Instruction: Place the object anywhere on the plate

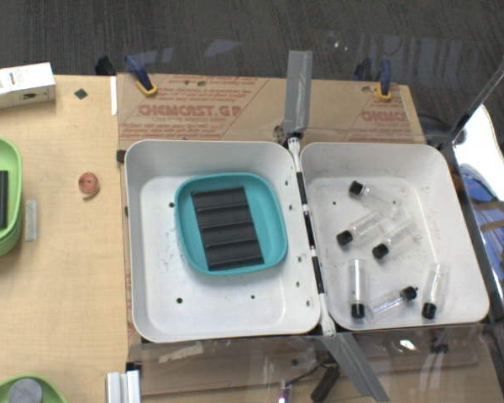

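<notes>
At the far left, a green dish (2, 198) is sitting on my wooden tabletop (59, 309). Left of centre, a teal plate (231, 222) holding a dark ribbed insert is lying in the left bin (212, 309). Right of centre, six clear vials (378, 254) with black caps are lying scattered in the right bin (386, 154). I cannot tell my pincer's state.

Both bins, the left bin (151, 309) and right bin (454, 175), look like smooth white plastic with a bit of sheen. The teal plate (189, 217) is plastic too, more matt, with a dark ribbed insert (227, 227) in it. The vials (365, 222) are clear glossy tubes with black caps. Bench top (59, 309) looks like pale wood, and there's printed brown cardboard (202, 112) behind.
</notes>
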`<state>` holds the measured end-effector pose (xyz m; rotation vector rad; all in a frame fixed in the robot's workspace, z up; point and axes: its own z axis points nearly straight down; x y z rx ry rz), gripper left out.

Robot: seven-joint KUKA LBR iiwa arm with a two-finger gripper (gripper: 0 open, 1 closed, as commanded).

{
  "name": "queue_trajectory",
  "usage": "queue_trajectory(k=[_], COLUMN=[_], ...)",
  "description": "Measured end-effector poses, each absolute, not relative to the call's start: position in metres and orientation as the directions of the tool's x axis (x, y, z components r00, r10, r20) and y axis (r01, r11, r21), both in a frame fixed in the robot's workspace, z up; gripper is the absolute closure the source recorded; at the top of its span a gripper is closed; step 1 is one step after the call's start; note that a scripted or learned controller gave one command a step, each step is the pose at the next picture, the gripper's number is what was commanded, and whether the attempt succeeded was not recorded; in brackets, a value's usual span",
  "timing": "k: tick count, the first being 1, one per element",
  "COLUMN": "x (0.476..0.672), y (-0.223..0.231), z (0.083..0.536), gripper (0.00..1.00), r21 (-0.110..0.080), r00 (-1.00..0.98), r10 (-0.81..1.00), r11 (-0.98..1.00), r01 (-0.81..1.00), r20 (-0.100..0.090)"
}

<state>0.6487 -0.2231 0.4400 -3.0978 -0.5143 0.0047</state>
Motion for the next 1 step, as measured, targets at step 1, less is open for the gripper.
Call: queue_trajectory(k=[1], x=[0.6523], y=[-0.2231], z=[0.4404], gripper=[0.0], r21=[-0.001], r00=[0.969], r10=[0.246], r11=[-0.969], r01=[0.246], r20=[-0.002])
